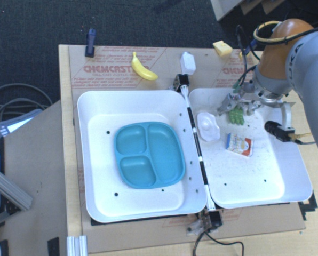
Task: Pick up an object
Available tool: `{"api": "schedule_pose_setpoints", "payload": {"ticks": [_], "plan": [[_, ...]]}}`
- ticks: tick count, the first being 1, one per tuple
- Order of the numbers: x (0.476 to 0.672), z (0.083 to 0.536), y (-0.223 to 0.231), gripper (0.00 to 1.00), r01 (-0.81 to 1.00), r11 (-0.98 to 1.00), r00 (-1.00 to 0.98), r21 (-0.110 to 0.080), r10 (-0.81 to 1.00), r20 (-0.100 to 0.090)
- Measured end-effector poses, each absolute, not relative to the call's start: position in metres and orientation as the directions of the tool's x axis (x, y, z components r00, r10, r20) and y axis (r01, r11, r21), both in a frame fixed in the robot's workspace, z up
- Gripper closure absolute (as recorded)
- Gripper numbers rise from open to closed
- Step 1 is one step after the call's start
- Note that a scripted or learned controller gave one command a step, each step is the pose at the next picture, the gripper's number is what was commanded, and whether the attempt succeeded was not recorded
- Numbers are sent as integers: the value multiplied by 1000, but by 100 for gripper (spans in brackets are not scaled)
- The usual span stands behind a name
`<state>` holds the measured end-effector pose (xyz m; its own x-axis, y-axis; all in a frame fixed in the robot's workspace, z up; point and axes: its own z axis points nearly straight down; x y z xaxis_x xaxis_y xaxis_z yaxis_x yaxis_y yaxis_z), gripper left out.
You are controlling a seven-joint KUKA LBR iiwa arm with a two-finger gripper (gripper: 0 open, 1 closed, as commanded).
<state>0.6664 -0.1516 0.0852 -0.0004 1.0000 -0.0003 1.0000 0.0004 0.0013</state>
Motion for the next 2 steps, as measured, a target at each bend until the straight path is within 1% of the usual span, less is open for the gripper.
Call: {"api": "schedule_pose_setpoints", "payload": {"ticks": [1, 2], "plan": [[667, 96, -152, 100, 1000, 1, -1, 4, 1000, -1], [608, 177, -91, 100, 1000, 1, -1, 0, 1000, 1]]}}
